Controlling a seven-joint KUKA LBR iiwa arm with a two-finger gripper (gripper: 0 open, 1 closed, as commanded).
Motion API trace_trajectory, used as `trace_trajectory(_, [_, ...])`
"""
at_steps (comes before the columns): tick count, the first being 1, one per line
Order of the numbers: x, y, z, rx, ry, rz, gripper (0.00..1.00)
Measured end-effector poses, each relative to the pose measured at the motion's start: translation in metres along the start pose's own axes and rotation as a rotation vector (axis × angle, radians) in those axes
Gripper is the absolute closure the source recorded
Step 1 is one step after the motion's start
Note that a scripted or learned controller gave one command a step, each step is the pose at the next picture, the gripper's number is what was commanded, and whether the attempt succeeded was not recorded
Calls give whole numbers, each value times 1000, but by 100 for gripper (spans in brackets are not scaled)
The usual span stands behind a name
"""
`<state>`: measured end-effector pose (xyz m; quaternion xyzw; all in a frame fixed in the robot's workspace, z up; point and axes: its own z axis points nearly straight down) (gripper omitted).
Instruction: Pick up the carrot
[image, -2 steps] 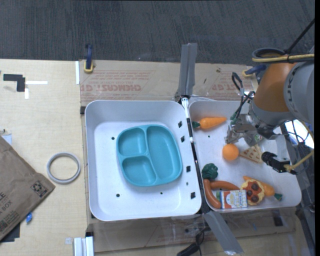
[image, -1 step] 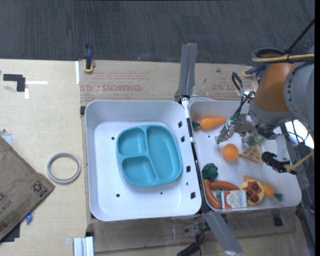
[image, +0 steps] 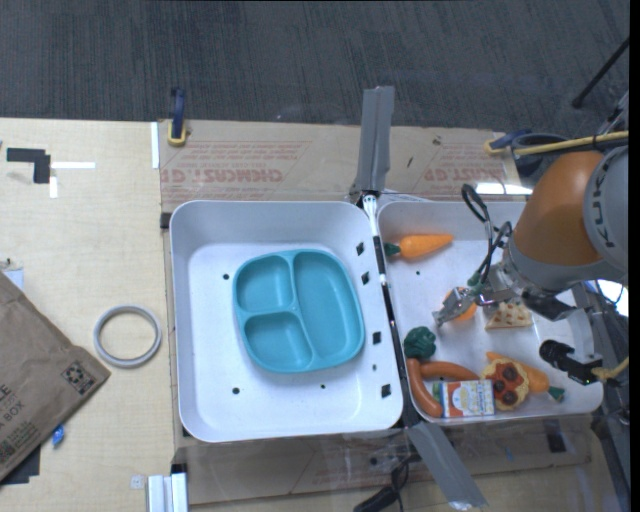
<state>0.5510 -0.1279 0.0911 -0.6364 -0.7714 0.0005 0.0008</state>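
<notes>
From the overhead camera I see the carrot (image: 422, 245) lying at the far left of the right bin (image: 590, 400), well apart from the gripper (image: 462, 305). I cannot tell its jaw state. A teal divided plate (image: 298, 308) sits in the left bin (image: 200, 330).

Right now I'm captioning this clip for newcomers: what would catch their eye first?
Probably the teal divided plate sitting alone in the left bin. Next, the orange-banded arm reaching into the right bin, its end effector low among toy foods, while the carrot lies apart near that bin's far edge.
</notes>
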Motion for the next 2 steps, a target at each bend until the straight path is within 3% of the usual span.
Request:
trace_trajectory(1, [-1,0,-9,-1,-1,4,100])
trace_trajectory(2, [43,82,-100,0,-2,303,100])
